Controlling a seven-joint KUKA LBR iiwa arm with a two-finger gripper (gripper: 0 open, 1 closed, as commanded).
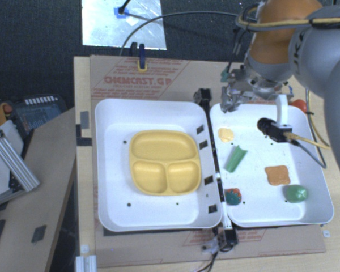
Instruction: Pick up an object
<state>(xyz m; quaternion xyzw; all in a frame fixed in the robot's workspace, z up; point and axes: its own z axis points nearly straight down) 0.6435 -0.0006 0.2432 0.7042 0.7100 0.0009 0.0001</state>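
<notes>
Closest to us, at the near edge of the right bin [320, 208], a teal and red lump [233, 196] sits tight by the wall next to the left bin [110, 169]. A rounded green blob [295, 194] lies toward the right corner, well apart from it. One step back, a flat orange-brown square [277, 175] lies just beside the green blob, on its far left side. Moving up the bin, a green stick [236, 158] lies at a slant, and just past its far end there's a pale yellow disc [225, 134], close to it, and whether they touch I can't make out. All these pieces lie on the bin floor.

Over in the left bin, a yellow divided tray [163, 162] with three compartments lies flat in the middle.

And the gripper [229, 102] hangs over the far left corner of the right bin, just beyond the pale yellow disc, pointing down. Spread or pressed together? Can't tell from this angle. Above it, the orange band [277, 16] and the grey arm [326, 44] come in from the right. A small red thing [298, 103] peeks out at the bin's far right rim, mostly hidden by the arm. Both bins rest on a sheet of cardboard [153, 75] with red lettering.
</notes>
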